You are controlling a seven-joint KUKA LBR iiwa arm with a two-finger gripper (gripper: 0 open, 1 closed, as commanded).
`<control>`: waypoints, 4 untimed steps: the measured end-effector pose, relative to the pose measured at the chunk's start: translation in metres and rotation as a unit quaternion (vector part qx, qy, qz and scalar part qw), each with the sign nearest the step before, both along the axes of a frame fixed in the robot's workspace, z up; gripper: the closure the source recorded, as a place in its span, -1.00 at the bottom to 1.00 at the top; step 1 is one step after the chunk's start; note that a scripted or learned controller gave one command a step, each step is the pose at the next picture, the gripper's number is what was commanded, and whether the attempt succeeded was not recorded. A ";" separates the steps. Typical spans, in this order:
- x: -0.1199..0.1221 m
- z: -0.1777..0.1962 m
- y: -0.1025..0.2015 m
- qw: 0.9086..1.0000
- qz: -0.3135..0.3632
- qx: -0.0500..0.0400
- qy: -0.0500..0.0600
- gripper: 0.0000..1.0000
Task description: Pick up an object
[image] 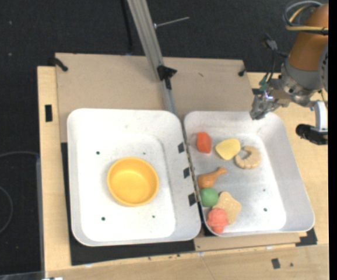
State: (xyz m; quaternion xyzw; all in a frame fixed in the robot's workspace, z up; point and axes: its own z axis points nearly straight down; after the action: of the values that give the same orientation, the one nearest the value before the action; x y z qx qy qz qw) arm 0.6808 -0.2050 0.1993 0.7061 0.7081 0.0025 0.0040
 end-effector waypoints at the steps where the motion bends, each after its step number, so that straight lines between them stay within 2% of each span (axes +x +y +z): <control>1: 0.000 0.040 -0.001 1.000 0.001 0.001 0.003 1.00; 3: -0.022 0.040 0.105 1.000 0.002 0.002 0.005 1.00; 4: -0.022 0.051 0.163 1.000 0.003 0.002 0.004 1.00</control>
State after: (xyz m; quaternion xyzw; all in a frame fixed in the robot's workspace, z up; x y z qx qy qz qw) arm 0.6586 -0.0424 0.2503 0.7043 0.7099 0.0014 0.0000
